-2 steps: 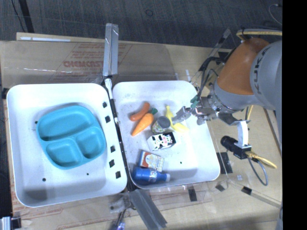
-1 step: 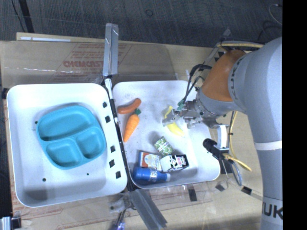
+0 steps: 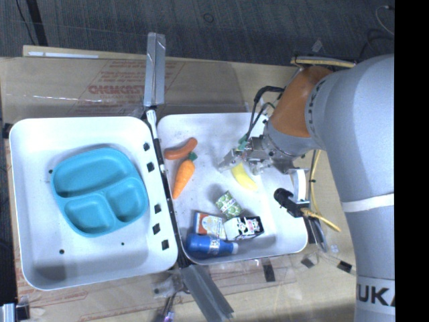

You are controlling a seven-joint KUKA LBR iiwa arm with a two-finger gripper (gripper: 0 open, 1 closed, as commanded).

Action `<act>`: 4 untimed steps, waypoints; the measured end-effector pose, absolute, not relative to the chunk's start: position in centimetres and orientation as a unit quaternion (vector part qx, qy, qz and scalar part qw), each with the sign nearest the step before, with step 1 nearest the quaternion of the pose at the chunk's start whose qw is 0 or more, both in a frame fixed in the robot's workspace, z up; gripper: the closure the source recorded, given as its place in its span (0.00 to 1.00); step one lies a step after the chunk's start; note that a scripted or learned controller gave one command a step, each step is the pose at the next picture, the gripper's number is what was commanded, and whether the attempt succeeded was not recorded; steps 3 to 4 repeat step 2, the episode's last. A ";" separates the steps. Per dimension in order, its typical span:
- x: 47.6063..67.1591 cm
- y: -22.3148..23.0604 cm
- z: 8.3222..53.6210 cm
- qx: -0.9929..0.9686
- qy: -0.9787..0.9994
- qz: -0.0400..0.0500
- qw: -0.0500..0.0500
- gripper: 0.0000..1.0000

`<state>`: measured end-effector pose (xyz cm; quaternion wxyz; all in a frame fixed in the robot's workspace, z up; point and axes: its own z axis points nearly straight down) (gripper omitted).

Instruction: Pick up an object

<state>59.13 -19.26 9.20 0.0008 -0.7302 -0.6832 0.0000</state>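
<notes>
Banana [image 3: 242, 176] lies in the right bin [image 3: 201, 123], right under my end effector [image 3: 247, 154]. I can't tell its grip. Looks light, smooth, slippery; I'd pinch across its middle.

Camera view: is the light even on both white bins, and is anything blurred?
In the camera view the left bin is bright and shadowed along its lower wall; the right bin looks evenly lit; the hand above the banana looks slightly soft.
</notes>
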 end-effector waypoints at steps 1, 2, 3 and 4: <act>59.2 -19.2 10.2 -0.729 -0.685 0.000 0.002 1.00; 58.4 -20.4 21.6 -0.723 -0.691 0.000 0.001 1.00; 58.4 -20.4 21.6 -0.723 -0.691 0.000 0.001 1.00; 58.4 -20.4 21.6 -0.723 -0.691 0.000 0.001 1.00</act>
